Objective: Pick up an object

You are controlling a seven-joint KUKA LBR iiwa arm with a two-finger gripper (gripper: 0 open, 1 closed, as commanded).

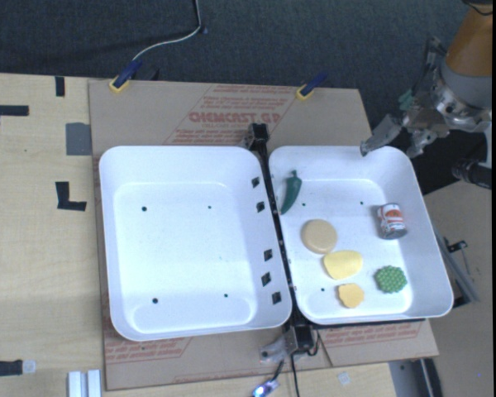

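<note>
The right bin [422, 304] holds several small items: a green chili pepper [291, 190] by its left wall, a round tan biscuit [319, 236], a pale yellow piece [342, 264], a small orange-yellow piece [350, 294], a bumpy green ball [390, 279] and a small red-and-white can [391, 220]. My gripper [394, 143] hangs over the bin's far right rim, above and behind the can. Its fingers are spread open with nothing between them.
The left bin [116, 180] sits beside the right one, joined along a black clipped seam [269, 238]. Both rest on a cardboard sheet [231, 114] held by two clamps. The arm's orange band [471, 44] stands at the upper right.
</note>
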